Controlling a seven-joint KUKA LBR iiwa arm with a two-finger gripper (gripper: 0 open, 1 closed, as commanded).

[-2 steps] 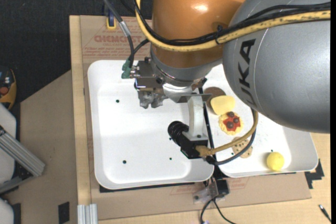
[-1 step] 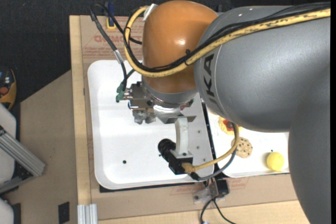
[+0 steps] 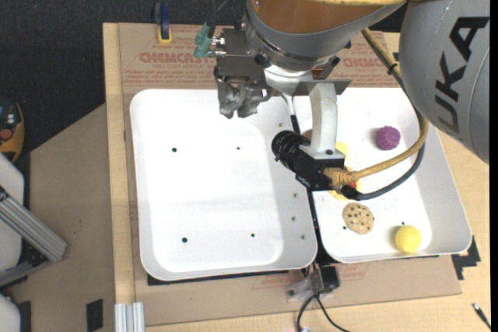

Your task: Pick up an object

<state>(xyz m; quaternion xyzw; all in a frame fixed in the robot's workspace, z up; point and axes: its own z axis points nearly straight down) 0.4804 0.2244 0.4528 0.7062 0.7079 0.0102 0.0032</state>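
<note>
Hovering over the left bin's (image 3: 156, 167) far edge, the gripper (image 3: 237, 101) carries nothing visible; whether it's open, I cannot tell. Closing here risks missing the cookie (image 3: 358, 218), ball (image 3: 408, 238) and purple lump (image 3: 387, 138).

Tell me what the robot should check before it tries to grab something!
1. Something to pick: ok. The right bin holds a purple ball, a cookie and a yellow ball.
2. Gripper over an object: not ok. It hangs above the left bin, at its far edge.
3. Gripper free of any load: cannot tell.
4. Objects apart from each other: ok. The cookie and yellow ball lie near but not touching.
5. Nothing hidden under the arm: cannot tell. A yellow bit peeks out beside the cable.
</note>
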